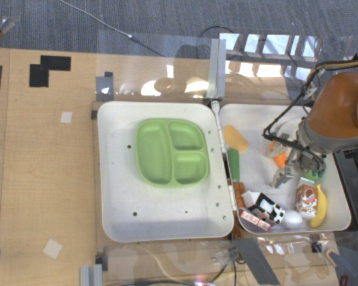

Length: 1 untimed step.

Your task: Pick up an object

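**Tool low over right bin, clutter along its near edge**

Landmark: right bin (340, 219), white, shallow, on the tabletop (42, 159).

- Tool (284, 173) down inside right bin, right of centre, hanging from grey wrist with orange band (340, 103). Fingers (280, 178) pointing down toward the bin floor; cannot tell how wide apart, cannot tell whether anything sits between them.
- Small orange object (278, 158) just left of and behind the tool, touching or nearly so; hard to separate from the tool body.
- Green piece (313, 173) just right of the tool, partly hidden.
- Yellow-tan wedge (235, 139) near the bin's far-left corner.
- Green stick (233, 164) along the bin's left wall, just below the wedge.
- Black-and-white item (267, 207) and a red-white carton (255, 220) at the near-left corner, packed together.
- White egg-like ball (293, 220) at the near edge, centre.
- Small printed carton (307, 199) upright near the near-right corner, banana (320, 208) just right of it, touching.
- Left of right bin: second white bin (116, 219) holding a green divided plate (171, 152), three compartments, lying flat.
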### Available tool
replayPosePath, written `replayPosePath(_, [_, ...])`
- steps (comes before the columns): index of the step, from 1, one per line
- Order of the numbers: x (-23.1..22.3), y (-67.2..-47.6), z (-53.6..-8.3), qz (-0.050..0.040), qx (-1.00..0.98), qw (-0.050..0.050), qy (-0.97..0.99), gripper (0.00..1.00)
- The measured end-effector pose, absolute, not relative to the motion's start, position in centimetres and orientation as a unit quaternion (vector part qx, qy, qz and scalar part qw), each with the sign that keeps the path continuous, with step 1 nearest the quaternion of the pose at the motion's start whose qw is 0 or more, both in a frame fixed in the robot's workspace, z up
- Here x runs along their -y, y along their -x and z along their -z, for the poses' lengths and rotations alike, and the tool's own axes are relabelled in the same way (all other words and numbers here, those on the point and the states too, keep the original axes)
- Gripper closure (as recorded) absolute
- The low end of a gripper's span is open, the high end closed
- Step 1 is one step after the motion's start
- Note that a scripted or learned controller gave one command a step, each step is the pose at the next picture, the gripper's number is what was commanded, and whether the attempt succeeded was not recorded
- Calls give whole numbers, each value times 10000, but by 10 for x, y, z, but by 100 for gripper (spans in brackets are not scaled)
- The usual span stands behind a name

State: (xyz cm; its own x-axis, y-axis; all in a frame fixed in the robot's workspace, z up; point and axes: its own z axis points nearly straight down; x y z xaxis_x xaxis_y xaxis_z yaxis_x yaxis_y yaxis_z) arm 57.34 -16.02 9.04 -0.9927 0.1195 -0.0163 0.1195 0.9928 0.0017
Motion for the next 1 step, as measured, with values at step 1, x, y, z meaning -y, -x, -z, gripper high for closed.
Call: replayPosePath(1, [125,-658,-89,-10,-9905,56,-1377,0])
